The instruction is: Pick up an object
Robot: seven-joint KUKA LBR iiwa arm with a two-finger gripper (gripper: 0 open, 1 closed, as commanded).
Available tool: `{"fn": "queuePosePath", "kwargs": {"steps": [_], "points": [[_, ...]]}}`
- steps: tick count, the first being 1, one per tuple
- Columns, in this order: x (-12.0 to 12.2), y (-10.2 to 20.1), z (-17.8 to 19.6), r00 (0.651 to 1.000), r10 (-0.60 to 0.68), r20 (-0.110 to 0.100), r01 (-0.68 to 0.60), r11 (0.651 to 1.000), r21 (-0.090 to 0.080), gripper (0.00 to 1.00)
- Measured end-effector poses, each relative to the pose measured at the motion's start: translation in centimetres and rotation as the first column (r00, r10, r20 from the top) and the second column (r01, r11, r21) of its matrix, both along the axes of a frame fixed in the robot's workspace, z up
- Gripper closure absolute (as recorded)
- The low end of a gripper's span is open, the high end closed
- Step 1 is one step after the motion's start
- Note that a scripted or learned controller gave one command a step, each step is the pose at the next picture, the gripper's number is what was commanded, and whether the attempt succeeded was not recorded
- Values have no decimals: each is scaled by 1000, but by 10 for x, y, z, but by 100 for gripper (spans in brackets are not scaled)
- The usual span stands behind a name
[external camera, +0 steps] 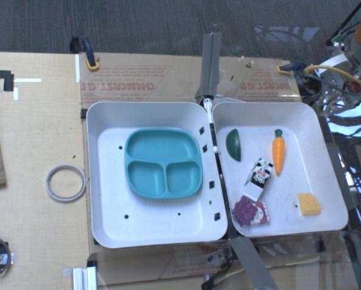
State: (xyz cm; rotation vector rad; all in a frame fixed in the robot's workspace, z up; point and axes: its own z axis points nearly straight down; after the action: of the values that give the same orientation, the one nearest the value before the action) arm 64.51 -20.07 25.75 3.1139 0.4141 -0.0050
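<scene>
Camera view cuts arm (357, 47) at right edge.

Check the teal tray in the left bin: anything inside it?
The teal tray shows three compartments, all bare. It sits flat in the left bin; whatever lies under the tray is covered.

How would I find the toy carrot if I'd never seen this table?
Look at the right-hand shallow white bin, the one without the teal divided plate. Near its back wall lies the small orange toy carrot with a green top, pointing toward you. It is longer and thinner than the yellow sponge block nearby.
</scene>
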Motion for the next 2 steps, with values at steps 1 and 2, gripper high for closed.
{"fn": "queuePosePath", "kwargs": {"steps": [1,2], "points": [[6,-13,9,998,-57,1,57,998,1,0],[4,-20,12,996,90,-1,-90,996,1,0]]}}
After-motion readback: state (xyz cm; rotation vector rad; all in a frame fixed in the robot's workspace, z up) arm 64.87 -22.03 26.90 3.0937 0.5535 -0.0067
